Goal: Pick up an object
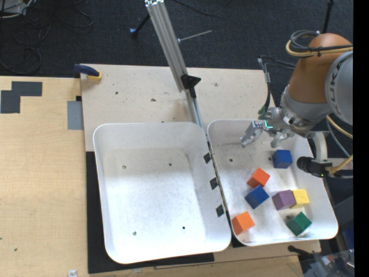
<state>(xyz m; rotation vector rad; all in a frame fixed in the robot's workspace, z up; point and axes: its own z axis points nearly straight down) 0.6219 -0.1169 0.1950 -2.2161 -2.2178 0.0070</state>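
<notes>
Above the right bin point(323, 224), the gripper point(263, 136) hangs spread and unladen (7 blocks lie below).

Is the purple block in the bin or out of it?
In. The purple block lies on the right bin's floor, touching the yellow block.

Arm w/ jaws over right bin point(323, 227) — seven cubes inside, none held.

Grey arm point(345, 91) with a broad orange band point(314, 68), black cables looped above, small metal gripper point(264, 135).
</notes>
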